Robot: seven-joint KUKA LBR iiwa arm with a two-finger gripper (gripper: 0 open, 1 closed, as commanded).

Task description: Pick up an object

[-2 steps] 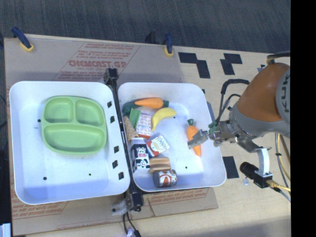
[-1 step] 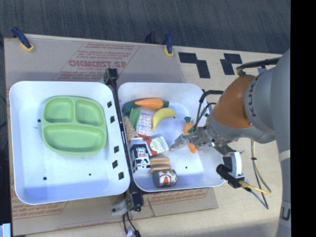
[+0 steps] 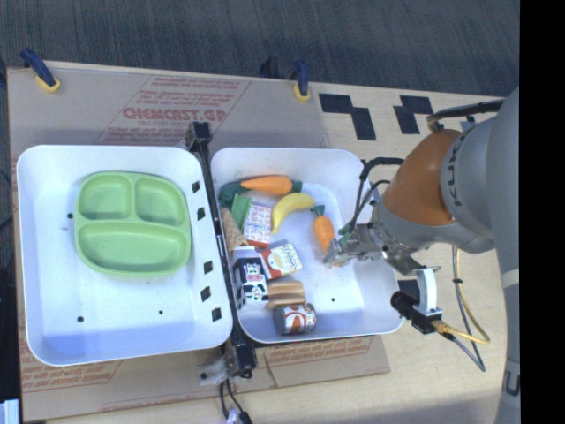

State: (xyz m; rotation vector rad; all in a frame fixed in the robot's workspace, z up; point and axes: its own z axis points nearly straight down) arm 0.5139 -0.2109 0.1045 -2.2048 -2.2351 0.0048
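Note:
The right bin holds several toy foods: a long carrot, a banana, a small carrot, a hot dog, a can, a milk carton and snack packets. My gripper hangs low at the bin's right side, just below the small carrot. Nothing shows between its fingertips. The wrist covers most of the gripper.
A green divided plate lies in the left bin. A black divider with clips separates the bins. The arm's orange band and cables stand over the right bin's right rim. Cardboard underlies both bins.

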